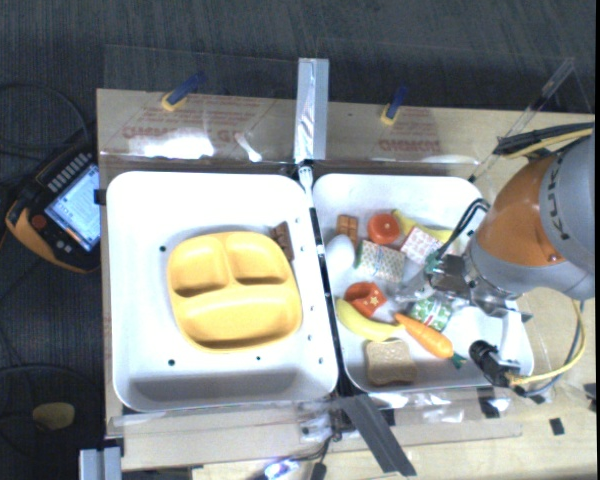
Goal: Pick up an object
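My gripper (pixel 427 282) reaches in from the right and sits low over the middle of the right bin (pixel 500 340). It is in among a heap of play food. Just left of it are a patterned packet (pixel 379 261) and a red pepper piece (pixel 364 295). Below it lie a green-and-white packet (pixel 435 314) and an orange carrot (pixel 425 335). A tomato (pixel 384 226) sits farther back. A banana (pixel 360 320) and a slice of bread (pixel 390 361) lie toward the front. The gripper's own body hides what is under its tip.
The left bin (pixel 140 368) holds a yellow divided plate (pixel 235 288) with a small brown piece (pixel 282 236) at its back right corner. A white egg (pixel 338 254) and a brown cracker (pixel 347 224) lie by the right bin's left wall. A handheld controller (pixel 65 213) rests off the bench at left.
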`<state>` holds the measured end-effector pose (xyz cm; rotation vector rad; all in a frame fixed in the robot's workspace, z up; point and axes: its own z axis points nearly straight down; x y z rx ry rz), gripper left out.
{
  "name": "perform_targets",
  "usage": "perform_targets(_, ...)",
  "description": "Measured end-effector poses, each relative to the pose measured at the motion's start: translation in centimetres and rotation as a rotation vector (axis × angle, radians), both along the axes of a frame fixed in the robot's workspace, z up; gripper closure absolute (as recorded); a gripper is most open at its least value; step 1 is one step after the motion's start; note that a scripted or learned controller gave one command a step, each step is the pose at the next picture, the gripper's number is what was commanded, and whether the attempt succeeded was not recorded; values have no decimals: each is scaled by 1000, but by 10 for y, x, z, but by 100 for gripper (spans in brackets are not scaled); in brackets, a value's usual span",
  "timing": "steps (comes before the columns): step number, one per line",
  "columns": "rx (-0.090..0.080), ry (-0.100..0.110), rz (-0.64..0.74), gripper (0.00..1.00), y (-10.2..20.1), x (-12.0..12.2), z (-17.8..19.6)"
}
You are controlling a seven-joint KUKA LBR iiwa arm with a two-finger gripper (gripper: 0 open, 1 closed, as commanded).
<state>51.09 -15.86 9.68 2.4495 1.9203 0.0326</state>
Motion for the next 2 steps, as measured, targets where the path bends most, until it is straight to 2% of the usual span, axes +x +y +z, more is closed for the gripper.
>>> perform_targets(1, 8, 38, -93, 100, 31, 30, 83)
perform_targets(2, 6, 42, -92, 100, 31, 30, 91)
